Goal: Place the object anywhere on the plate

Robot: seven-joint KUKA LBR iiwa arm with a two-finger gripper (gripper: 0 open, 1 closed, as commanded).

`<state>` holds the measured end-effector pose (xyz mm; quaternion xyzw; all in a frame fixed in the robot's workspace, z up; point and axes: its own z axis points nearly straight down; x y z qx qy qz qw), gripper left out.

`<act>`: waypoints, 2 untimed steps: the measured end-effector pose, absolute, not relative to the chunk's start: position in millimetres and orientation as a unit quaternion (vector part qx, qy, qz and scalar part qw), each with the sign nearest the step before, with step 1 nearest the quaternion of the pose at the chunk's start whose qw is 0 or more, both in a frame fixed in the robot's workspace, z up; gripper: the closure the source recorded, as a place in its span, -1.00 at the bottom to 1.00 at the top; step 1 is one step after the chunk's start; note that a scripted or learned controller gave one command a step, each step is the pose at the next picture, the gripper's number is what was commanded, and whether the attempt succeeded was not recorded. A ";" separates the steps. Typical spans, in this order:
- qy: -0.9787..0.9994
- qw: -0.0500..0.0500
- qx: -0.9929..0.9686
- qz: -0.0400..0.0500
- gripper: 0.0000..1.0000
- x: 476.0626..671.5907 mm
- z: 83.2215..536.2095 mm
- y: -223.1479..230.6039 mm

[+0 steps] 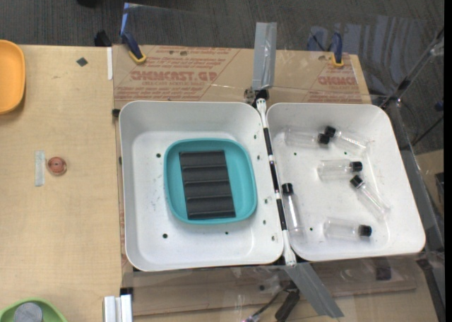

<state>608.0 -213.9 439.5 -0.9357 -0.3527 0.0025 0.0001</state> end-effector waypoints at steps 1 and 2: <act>-0.298 0.000 -0.955 0.002 -1.00 641.9 439.5 -216.6; -0.275 0.000 -0.962 0.002 -1.00 652.9 439.7 -221.1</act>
